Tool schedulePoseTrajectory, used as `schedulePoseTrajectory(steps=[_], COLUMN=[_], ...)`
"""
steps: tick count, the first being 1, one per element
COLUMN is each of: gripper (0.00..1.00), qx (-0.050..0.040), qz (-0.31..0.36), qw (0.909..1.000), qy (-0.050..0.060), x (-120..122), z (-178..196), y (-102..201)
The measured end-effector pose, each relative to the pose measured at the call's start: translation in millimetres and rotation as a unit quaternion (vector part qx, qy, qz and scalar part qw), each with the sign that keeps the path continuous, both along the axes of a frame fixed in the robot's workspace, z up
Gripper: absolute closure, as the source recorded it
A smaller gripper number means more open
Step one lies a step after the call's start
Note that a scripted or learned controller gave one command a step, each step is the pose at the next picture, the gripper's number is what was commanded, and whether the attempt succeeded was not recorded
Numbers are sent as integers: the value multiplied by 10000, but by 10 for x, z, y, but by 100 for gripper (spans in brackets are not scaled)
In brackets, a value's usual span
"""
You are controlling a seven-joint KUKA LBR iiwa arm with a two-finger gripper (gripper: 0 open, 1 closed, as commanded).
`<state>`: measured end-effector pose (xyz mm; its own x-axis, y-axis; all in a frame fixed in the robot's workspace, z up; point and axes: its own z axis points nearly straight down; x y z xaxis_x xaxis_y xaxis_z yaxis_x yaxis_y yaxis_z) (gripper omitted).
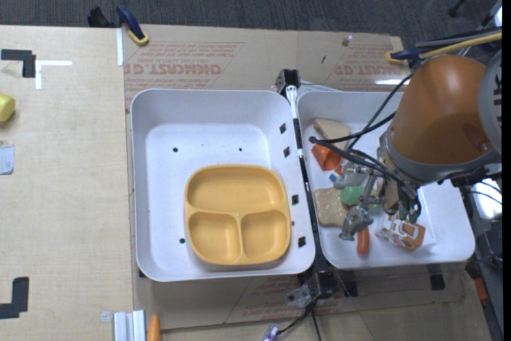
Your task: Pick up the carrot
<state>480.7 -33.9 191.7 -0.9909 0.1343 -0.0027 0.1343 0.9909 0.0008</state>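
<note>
Wooden counter [64, 196] carries two white bins; over the right bin [447, 247], the claw [354, 224] touches the small orange carrot [363, 242]; finger state unclear. Centre, then close.

Thing: carrot [363, 242]
Look: small, orange, slim
Pose: lying flat, roughly lengthwise toward the near rim
Place: right bin, near front wall, upper end partly hidden
</note>
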Motion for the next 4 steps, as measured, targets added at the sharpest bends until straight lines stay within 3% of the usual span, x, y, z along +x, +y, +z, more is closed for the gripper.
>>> schedulePoseTrajectory(steps=[1,2,3,4], gripper=[0,0,0,0], qx=[-1,-7,0,-5], qz=[52,726,491,-360], qw=[10000,9974,9988,9994], qy=[-2,-19,9,14], x=[-7,487,166,370], z=[-2,6,-1,-625], y=[602,93,904,1363])
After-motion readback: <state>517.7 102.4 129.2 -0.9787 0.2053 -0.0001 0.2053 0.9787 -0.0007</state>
